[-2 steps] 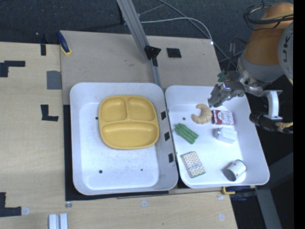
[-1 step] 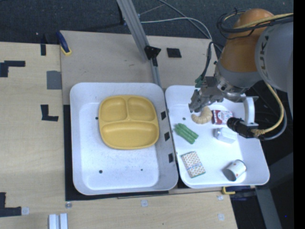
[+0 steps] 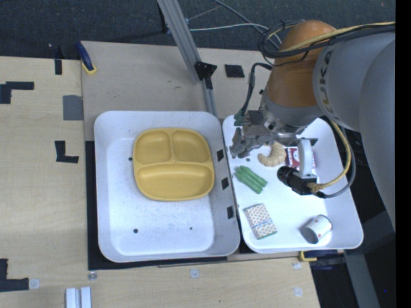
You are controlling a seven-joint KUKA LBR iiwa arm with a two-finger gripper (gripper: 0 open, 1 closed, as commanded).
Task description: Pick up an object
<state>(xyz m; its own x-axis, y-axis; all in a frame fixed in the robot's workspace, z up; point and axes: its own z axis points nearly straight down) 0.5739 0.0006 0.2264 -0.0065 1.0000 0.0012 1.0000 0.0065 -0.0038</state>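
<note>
My gripper [image 3: 243, 147] hangs over the upper left part of the right bin [image 3: 340, 218], close to the wall shared with the left bin. A green ridged object [image 3: 251, 179] lies in the bin just below the gripper, apart from it. To the right of the gripper a beige lumpy item [image 3: 272, 155] rests partly under the wrist. A red and white packet [image 3: 302, 157] lies further right. Nothing shows in the gripper's grasp.
A small patterned box [image 3: 260, 221] and a grey-white cup [image 3: 316, 228] on its side lie near the right bin's front edge. The left bin [image 3: 103, 191] holds a yellow divided plate [image 3: 173, 163]. A metal pole [image 3: 186, 37] slants across the back.
</note>
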